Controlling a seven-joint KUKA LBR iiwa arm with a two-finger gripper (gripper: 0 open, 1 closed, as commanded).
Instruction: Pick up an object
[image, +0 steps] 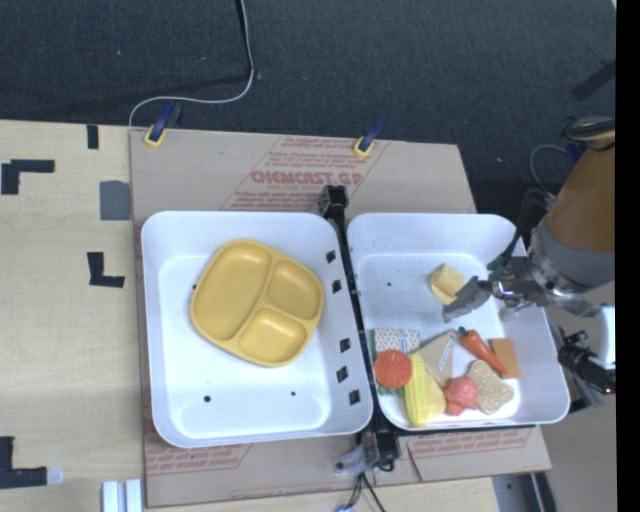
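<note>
The right bin (400, 240) holds several toy foods. A yellow block (446, 281) lies alone in its upper half. Lower down sit a carrot (481, 348), an orange block (505, 357), a red tomato (393, 369), a corn cob (423, 393), a bread slice (489, 386) and a checkered cracker (397, 340). My gripper (472, 291) hangs over the bin's right half, just right of the yellow block and above the carrot. It looks open, with nothing between its fingers.
The left bin (180, 400) holds a yellow compartment plate (258, 301). A black divider (343, 300) runs between the bins. The arm's orange band (590, 200) rises at the right edge. Cardboard lies under both bins.
</note>
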